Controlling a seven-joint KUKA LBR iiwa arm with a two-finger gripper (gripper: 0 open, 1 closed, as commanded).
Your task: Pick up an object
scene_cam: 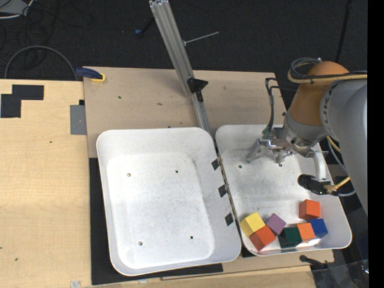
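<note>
Claw (271, 150) over bin, seven blocks (282, 225)

Seven small blocks lie clustered at the lower right of the frame, in the near corner of the right bin (240, 138). A yellow block (252, 222) sits leftmost, touching a red-orange block (261, 237) just below it. A purple block (276, 223) lies beside these, tilted. A dark green block (290, 237) rests near the bin's lower rim, with an orange block (305, 231) and a blue block (319, 227) pressed close on its right. A second red-orange block (309, 209) stands a little above them, slightly apart.
</note>
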